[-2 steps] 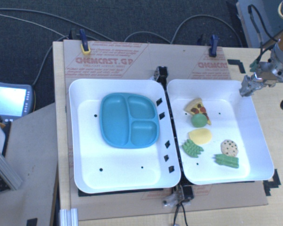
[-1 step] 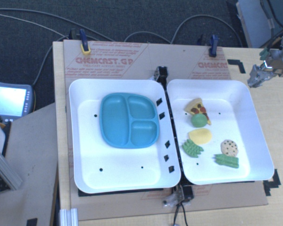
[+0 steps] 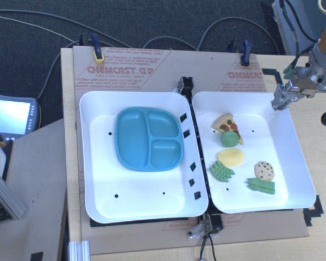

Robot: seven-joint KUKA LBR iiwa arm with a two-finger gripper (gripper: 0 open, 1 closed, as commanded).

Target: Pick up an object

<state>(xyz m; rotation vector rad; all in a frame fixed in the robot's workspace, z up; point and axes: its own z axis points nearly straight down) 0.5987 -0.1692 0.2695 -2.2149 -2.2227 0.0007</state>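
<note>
White bin (image 3: 293,162) lies below-left of the claw (image 3: 279,101), whose opening I cannot tell. Best aim for the yellow piece (image 3: 231,157), well clear of the walls.

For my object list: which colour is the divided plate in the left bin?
Light blue: the divided plastic plate, seen best in the camera view.

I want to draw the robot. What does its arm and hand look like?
The gripper is small, made of silvery-grey metal, with darker parts. Black cables loop over the grey arm above it. An orange bit shows at the picture's top right corner.
</note>
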